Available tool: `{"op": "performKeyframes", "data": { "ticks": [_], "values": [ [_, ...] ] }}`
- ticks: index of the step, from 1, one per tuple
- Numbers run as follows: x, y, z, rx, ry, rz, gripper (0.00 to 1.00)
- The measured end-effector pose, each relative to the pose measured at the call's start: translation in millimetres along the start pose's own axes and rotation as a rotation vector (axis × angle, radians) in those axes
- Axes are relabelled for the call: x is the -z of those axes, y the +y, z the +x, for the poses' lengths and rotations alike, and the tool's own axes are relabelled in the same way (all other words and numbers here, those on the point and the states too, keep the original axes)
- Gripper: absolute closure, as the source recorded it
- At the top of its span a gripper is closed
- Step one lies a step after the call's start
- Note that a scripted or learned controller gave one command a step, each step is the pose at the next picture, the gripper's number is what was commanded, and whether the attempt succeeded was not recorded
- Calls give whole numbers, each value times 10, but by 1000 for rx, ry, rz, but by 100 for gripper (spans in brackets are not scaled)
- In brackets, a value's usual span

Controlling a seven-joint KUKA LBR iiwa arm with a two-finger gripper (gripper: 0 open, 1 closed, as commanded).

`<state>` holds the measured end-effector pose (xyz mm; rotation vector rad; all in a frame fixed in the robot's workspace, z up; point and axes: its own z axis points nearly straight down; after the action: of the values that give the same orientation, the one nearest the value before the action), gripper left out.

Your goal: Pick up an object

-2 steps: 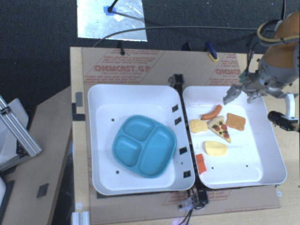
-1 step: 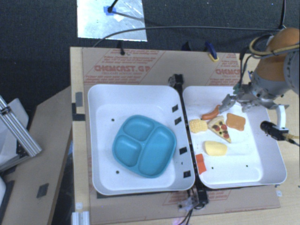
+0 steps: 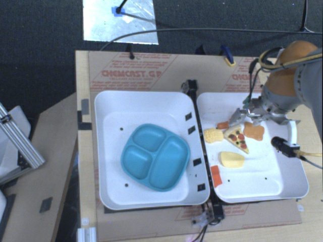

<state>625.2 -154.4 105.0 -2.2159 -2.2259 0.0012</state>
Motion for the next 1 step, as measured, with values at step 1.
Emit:
{"op": "performKeyframes", "data": {
  "ticks": [1],
  "values": [
    [-196, 16, 4, 0, -1, -5, 0]
  ]
}}
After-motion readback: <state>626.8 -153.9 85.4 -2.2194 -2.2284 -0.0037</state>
